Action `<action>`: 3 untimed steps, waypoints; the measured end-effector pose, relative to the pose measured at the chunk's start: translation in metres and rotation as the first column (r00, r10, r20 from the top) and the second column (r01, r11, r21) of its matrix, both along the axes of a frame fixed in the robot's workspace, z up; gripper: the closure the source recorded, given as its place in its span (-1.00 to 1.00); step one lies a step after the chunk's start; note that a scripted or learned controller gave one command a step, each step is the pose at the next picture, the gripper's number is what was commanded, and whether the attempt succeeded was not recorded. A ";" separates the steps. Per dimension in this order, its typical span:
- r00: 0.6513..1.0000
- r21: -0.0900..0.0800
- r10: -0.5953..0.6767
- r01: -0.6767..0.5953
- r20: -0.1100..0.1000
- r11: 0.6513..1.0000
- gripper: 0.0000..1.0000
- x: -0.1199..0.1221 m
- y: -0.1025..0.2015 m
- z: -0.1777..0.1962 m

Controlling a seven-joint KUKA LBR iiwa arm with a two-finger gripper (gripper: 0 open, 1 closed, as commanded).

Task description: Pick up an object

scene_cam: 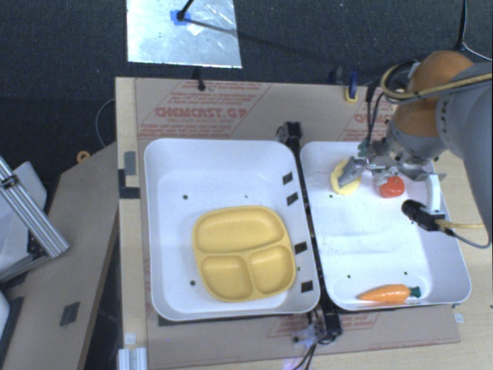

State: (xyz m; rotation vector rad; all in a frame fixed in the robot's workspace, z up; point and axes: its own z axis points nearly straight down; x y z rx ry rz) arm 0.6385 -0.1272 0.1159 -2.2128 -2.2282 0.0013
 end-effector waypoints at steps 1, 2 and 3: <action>1.000 0.000 0.000 0.000 0.001 1.000 -1.00 0.000 0.000 -0.033; 1.000 -0.001 0.001 -0.001 0.007 1.000 1.00 0.002 0.000 -0.019; 1.000 -0.002 -0.001 0.001 0.008 1.000 1.00 0.001 0.002 0.045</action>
